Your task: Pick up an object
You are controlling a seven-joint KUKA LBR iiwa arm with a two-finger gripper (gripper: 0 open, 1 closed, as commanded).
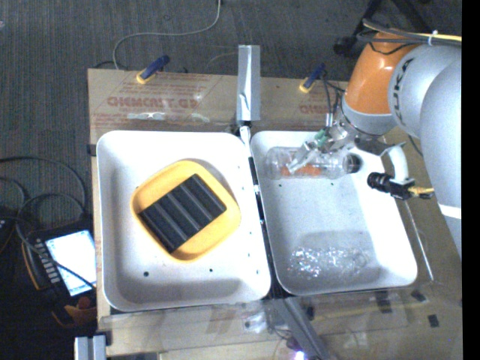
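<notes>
Camera view: end effector (324, 142) over right bin's (390, 231) clear object (300, 162).

Dark grey carpet floor (90, 21). Thin pale cable (176, 32) loops across it. Black chair base (382, 6) at top right. Brown cardboard sheet (161, 103) under the bench area, held by blue clamps (152, 69). Lit tablet screen (71, 257) lower left.

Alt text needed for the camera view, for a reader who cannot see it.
The grey arm's hand reaches into the right bin at its far edge, over a clear plastic object. The left bin holds a yellow tray with a black ridged insert.
</notes>
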